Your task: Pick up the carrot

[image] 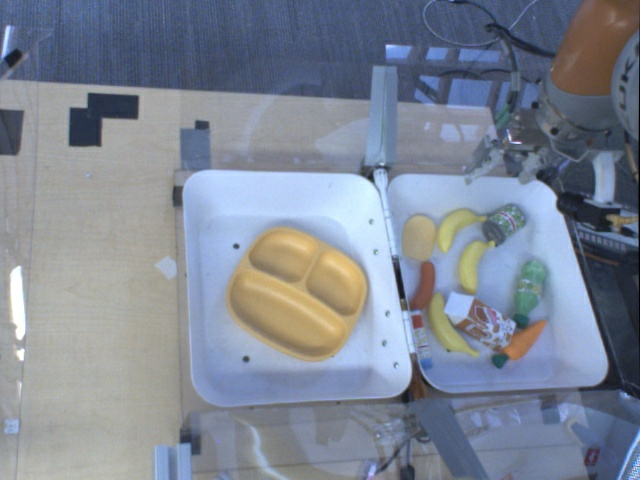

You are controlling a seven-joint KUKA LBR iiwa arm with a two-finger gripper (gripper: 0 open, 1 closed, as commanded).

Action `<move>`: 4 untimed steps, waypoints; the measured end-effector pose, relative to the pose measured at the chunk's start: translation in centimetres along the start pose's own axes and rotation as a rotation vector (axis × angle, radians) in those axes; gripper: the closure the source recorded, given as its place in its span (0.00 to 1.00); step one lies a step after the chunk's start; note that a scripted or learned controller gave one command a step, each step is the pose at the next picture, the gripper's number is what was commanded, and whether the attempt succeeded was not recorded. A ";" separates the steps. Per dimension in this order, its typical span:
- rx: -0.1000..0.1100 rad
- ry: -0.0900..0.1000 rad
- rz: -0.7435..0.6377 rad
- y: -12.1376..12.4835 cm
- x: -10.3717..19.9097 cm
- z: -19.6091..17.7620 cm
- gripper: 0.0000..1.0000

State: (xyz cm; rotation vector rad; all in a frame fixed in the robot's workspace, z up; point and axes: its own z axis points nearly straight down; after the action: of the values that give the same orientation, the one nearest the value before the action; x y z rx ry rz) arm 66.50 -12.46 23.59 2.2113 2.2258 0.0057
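The carrot (524, 339) is orange with a green stub. It lies slanted near the front right of the right bin (590, 360), touching a red and white carton (482, 320). My gripper (505, 164) hangs over the back rim of that bin, well behind the carrot, with its fingers spread open and nothing between them. A can (503, 222) lies just in front of it.
The right bin also holds three bananas (457, 226), a green bottle (531, 284), a red sausage (424, 285) and a pale yellow round piece (419, 235). A yellow divided plate (297, 291) sits in the left bin (210, 268). Cables (470, 18) loop behind the arm.
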 end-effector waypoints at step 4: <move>-0.003 -0.003 -1.035 -14.4 -6.2 12.8 0.00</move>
State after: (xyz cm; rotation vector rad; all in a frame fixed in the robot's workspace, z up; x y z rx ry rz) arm 52.26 -18.75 10.76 0.8185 3.0234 0.0013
